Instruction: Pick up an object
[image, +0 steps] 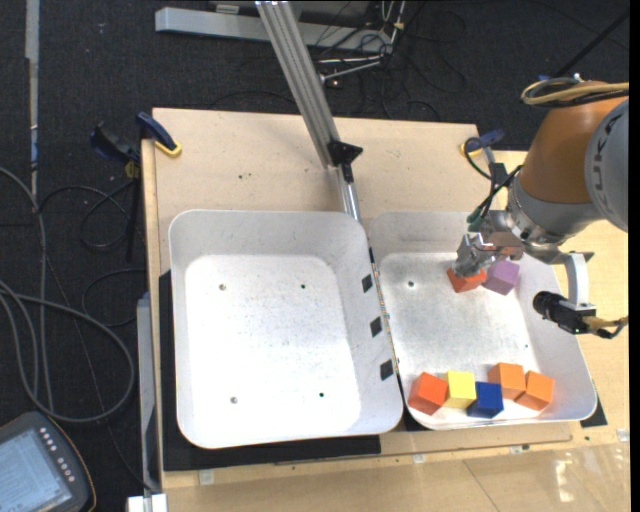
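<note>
My gripper (470, 266) hangs over the far part of the right bin (440, 330), directly above a red-orange block (464, 282) that shows just under its tip. A pale purple block (502, 275) lies right beside it, to the right. Along the bin's near edge sit several blocks: an orange one (430, 391), a yellow one (461, 388), a blue one (488, 399) and two more orange ones (523, 385). The fingers are hidden by the wrist body, and whether they touch the red-orange block is not visible.
The left bin (265, 325) lies next to the right one, with black clips (377, 325) along the shared rim. A slanted metal pole (310, 95) rises from the bench behind the bins. Clamps sit at the bench's far corners.
</note>
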